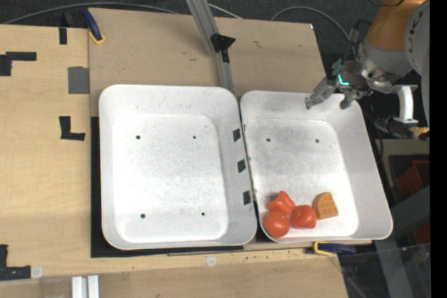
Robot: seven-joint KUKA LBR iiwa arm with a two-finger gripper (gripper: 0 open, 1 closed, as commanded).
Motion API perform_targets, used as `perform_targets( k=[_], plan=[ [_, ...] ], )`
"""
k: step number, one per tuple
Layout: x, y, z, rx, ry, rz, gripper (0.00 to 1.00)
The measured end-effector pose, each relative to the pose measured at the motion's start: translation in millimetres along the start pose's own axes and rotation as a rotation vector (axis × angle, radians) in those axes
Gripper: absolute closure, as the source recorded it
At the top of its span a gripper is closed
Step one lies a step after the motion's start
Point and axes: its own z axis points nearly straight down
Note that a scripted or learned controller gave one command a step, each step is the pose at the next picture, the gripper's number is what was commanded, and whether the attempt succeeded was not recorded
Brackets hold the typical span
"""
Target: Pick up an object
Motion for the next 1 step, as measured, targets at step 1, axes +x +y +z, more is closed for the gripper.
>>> perform_targets(
  k=[1],
  plan=[
    [0.0,1.2,-3.5,-0.005,-0.002,-0.002,0.0]
  ],
)
